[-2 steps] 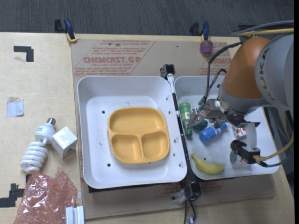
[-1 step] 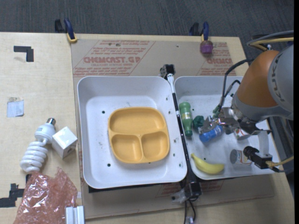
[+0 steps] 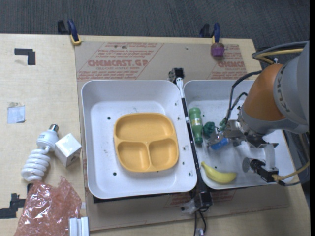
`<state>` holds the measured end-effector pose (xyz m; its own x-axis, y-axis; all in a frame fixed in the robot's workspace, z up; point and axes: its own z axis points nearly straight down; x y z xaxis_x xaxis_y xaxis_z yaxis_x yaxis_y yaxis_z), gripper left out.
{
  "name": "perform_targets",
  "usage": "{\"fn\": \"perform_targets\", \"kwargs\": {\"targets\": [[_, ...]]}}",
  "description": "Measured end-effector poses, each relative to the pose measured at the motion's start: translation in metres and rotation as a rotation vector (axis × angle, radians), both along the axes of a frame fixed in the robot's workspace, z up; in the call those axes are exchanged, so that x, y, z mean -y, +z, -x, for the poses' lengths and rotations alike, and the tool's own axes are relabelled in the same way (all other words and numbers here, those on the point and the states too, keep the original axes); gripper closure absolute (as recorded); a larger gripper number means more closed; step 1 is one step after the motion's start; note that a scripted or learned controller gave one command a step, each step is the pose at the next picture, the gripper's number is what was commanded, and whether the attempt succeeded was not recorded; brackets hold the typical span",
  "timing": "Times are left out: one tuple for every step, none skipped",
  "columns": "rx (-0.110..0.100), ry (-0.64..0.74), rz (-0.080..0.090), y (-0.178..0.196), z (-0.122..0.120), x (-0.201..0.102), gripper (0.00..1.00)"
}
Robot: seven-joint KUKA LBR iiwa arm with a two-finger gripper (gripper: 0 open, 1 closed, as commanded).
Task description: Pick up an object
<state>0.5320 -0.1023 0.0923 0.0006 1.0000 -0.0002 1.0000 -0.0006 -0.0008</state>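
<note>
Yellow plastic banana (image 3: 219,174) lies at six o'clock, ungrasped; end effector (image 3: 222,135) hovers low, grip state untellable, pick pending.

Arm pose: reaching in over the right bin (image 3: 283,149).
The grey arm (image 3: 295,100) enters from the right, its orange band (image 3: 263,100) above the bin's middle. The wrist angles down toward the bin's left half, where the tool (image 3: 221,137) sits low near the floor.
</note>
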Motion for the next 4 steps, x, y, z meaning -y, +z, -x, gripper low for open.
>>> {"fn": "perform_targets", "kwargs": {"targets": [[0.001,0.002,0.001,0.0098,-0.0006,0.0003,1.0],[0.001,0.002,0.001,0.0098,-0.0007,0.0003,0.0],[0.002,0.003,0.002,0.0197,-0.0014,0.0007,1.0],[0.002,0.003,0.002,0.0197,-0.0014,0.0006,0.0]]}}
